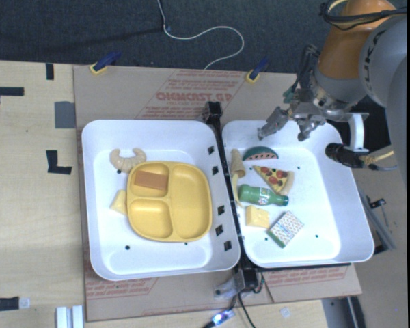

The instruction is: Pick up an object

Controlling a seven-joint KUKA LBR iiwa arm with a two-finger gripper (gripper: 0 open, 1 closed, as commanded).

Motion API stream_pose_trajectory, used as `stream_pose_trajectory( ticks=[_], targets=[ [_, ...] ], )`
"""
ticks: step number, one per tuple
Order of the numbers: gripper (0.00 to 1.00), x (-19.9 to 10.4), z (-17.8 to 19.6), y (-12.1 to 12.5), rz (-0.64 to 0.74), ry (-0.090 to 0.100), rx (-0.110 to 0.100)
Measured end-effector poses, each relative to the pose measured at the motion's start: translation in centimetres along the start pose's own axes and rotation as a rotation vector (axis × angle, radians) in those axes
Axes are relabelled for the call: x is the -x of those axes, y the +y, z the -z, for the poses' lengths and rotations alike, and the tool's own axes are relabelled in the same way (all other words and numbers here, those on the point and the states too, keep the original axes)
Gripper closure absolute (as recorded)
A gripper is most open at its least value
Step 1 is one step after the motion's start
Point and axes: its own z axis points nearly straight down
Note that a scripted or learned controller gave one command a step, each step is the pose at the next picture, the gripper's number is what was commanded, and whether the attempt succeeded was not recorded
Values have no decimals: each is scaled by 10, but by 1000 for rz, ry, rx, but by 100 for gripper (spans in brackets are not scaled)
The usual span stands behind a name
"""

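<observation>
My gripper (pixel 288 127) hangs over the back edge of the right bin (pixel 342 214), open, with nothing between its fingers. Just in front of it lies a green-rimmed watermelon slice (pixel 262 154). Further forward in the same bin are a pizza slice (pixel 273 176), a green bottle (pixel 262 195) on its side, a yellow cheese block (pixel 257 217), a small green-and-white box (pixel 285 229) and a cone (pixel 236 162) by the left wall. All of them rest on the bin floor, apart from the gripper.
The left bin (pixel 99 149) holds a yellow divided plate (pixel 184 207) with a brown toast piece (pixel 151 179) in one compartment, a croissant (pixel 126 158) and a cheese wedge (pixel 118 201). A black divider (pixel 222 183) separates the bins. A white cable (pixel 205 36) lies behind.
</observation>
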Motion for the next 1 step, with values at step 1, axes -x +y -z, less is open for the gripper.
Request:
stream_pose_trajectory(
  ticks=[1],
  targets=[
    [0,0,9,3,3,-2,15]
  ],
)
